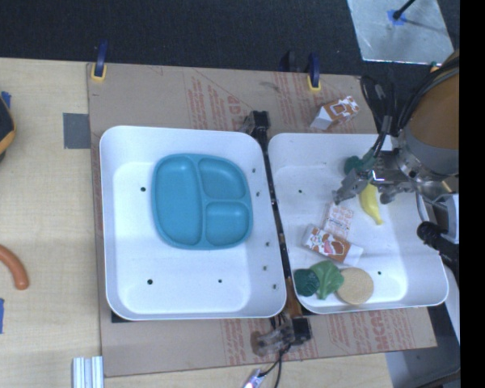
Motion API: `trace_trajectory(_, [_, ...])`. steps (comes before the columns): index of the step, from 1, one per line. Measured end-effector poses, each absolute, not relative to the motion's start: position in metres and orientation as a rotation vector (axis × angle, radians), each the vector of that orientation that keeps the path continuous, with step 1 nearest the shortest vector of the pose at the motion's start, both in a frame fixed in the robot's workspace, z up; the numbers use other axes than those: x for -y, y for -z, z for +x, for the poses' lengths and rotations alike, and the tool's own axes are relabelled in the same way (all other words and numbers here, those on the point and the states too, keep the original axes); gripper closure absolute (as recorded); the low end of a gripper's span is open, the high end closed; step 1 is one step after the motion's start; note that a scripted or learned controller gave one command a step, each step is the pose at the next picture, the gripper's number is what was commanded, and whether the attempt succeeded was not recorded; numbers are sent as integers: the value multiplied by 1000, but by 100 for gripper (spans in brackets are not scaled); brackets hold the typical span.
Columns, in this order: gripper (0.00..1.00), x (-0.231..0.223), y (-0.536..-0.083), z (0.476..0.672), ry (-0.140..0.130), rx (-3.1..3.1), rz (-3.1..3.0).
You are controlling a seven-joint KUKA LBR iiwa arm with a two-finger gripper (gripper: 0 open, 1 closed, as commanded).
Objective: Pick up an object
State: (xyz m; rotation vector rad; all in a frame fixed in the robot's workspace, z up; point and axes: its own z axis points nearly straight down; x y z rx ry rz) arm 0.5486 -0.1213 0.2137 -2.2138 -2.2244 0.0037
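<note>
A wooden desk seen from above carries two shallow white bins side by side on a sheet of brown cardboard.

The left bin holds a blue divided plate with three compartments, lying flat near the bin's middle.

The right bin holds several small things. A yellow banana lies in the upper right part of the bin. Below and left of it are two small snack packets in white, brown and red, lying close together near the bin's centre. At the near edge sit a green leafy vegetable and, touching it on the right, a round tan cookie.

The grey arm with its orange band reaches in from the right. Its tool hovers low over the upper right part of the right bin, just beside the banana's upper end, with a dark green piece next to it. Whether the tool is released or clenched cannot be told from this angle, and nothing is clearly seen gripped.

Outside the bins, another small snack packet lies on the cardboard above the right bin, and an orange sausage lies on the desk at far left.
</note>
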Motion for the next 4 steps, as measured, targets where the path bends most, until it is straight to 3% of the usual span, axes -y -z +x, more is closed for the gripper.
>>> trace_trajectory(1, [0,144,-106,556,-7,2224,-2213])
trace_trajectory(2, [0,185,-97,634,-2,2226,-2215])
trace_trajectory(3, [0,212,-98,656,-2,2225,-2216])
trace_trajectory(4, [0,172,-92,656,-4,2226,-2213])
